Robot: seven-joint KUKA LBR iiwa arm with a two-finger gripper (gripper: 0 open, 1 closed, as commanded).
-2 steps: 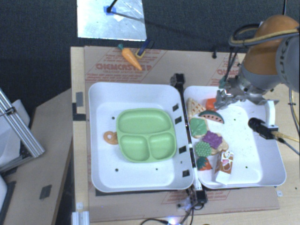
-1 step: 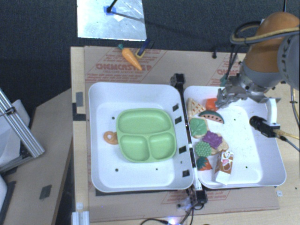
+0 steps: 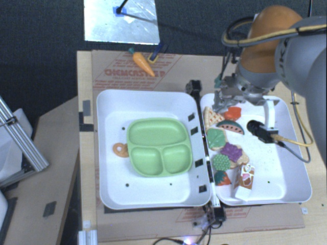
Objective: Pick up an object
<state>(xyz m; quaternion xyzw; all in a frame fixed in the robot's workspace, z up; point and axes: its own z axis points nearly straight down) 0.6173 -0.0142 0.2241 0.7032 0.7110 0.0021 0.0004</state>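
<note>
Hand (image 3: pixel 223 102) low over the right bin's (image 3: pixel 291 180) far-left corner, grip impossible to tell, toy food (image 3: pixel 227 144) heaped along its left wall.

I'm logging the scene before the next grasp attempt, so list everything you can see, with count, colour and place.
bins: 2, white, side by side on bench
divided plate: 1, green, left bin
pretzel: 1, tan, left bin beside the plate
carrot: 1, orange, on cardboard behind the bins
foil sheet: 1, silver, behind the bench
toy foods: a cluster, mixed colours, along right bin's left side
watermelon slice: 1, red and green, in that cluster
carton: 1, white, right bin front
gripper: 1, grey, over right bin's back-left corner
</note>
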